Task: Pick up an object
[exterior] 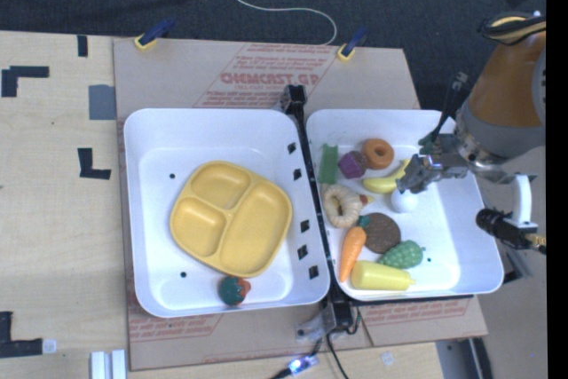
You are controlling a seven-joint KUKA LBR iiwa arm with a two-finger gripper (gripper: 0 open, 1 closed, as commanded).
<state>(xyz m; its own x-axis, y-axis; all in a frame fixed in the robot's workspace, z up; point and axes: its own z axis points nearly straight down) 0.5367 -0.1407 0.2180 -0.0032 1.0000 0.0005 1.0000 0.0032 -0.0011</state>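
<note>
Grey arm [506, 111] reaching left, claw [414, 177] over right bin [470, 235]

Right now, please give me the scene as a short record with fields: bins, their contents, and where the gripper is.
left bin: yellow divided plate; small green-and-orange toy at the near edge
right bin: toy food, including donut, banana, carrot, brown cookie, purple piece, yellow corn-like piece, green bumpy piece
gripper: over the right bin, beside the banana and above a small white object
grasp: cannot tell from this view
arm: enters from the right
</note>
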